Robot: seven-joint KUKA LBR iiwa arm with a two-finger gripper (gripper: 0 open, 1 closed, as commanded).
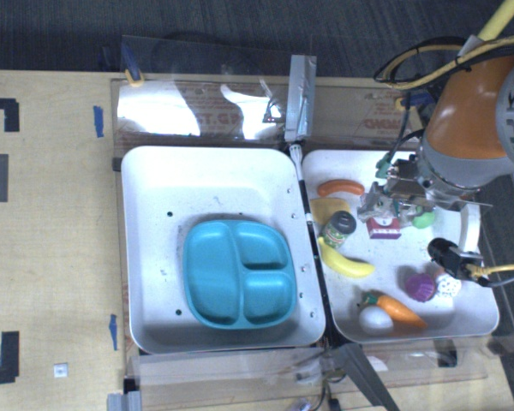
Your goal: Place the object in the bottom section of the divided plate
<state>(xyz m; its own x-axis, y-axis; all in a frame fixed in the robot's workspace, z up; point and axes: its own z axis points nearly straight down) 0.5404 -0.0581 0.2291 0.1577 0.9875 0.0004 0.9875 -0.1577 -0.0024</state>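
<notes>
Blue and divided into 3 sections, the plate (238,272) lies in the left white bin (154,187) on the tabletop (43,229). The gripper (385,208) hangs low over the right bin (480,315), above a small red and white item (384,227); whether its fingers are wide, narrow or holding anything cannot be told. Around it lie a hot dog (339,188), a small jar (337,229), a banana (346,264), a carrot (399,310), a white egg (375,318) and a purple piece (420,286).

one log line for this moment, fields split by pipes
arm over right bin | gripper above toys, grasp unclear | banana in right bin | blue plate in left bin | placement not done
</notes>
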